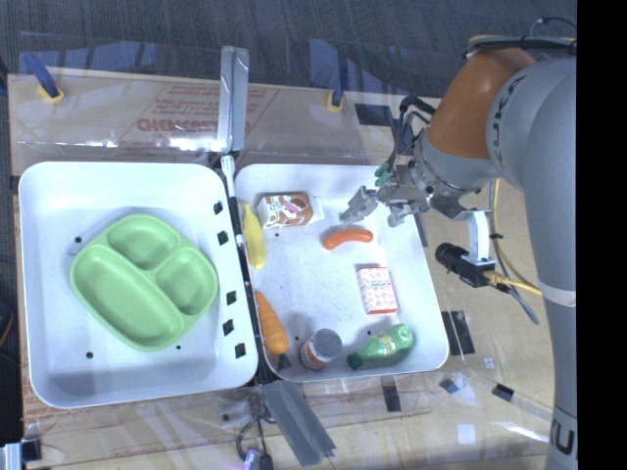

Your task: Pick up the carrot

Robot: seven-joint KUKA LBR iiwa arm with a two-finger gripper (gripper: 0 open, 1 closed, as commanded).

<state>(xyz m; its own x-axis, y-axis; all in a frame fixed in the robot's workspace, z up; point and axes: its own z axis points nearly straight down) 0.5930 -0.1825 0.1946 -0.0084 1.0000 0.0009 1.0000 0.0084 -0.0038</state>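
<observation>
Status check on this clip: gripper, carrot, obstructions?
Gripper above right bin's far side, near sausage. Carrot untouched by left wall. Can close beside it.

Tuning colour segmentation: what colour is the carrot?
Orange carrot, against the right bin's left wall, camera view.

**Colours in the two bins**

Left of the orange carrot (272, 325) lies a pale green divided plate (144, 278) in its white bin (59, 380). Right of the carrot: green bottle (382, 348), pink-and-white carton (376, 290), orange-red sausage (348, 237). Above it, a yellow banana (254, 240).
</observation>
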